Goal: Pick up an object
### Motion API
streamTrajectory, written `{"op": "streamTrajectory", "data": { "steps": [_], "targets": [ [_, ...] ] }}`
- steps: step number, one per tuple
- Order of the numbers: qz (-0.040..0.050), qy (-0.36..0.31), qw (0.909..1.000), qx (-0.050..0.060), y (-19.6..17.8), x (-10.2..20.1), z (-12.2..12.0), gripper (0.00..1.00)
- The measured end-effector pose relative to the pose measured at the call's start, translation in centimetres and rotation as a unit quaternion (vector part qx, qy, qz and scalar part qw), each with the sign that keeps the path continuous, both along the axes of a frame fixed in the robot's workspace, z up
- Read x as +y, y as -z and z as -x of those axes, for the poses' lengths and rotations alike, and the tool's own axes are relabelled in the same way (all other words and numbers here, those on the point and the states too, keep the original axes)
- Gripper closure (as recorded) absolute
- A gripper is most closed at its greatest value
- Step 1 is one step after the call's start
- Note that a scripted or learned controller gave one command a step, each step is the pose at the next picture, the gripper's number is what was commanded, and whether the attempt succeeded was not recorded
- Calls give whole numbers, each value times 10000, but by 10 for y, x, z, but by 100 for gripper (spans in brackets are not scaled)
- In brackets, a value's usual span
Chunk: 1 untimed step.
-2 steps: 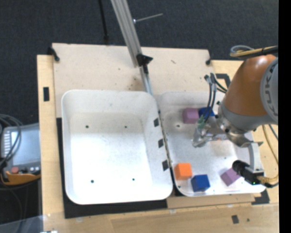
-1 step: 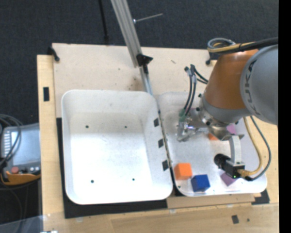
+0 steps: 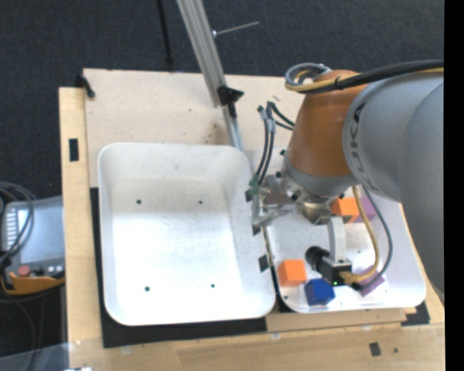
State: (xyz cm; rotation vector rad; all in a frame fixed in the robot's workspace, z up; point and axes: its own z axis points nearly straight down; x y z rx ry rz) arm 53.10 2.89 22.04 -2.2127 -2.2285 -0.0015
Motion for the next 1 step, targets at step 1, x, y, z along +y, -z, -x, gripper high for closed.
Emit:
{"op": "streamTrajectory", "data": {
  "steps": [1],
  "targets": [
    [-4, -2, 10000, -8, -19, 51, -2, 100]
  ]
}}
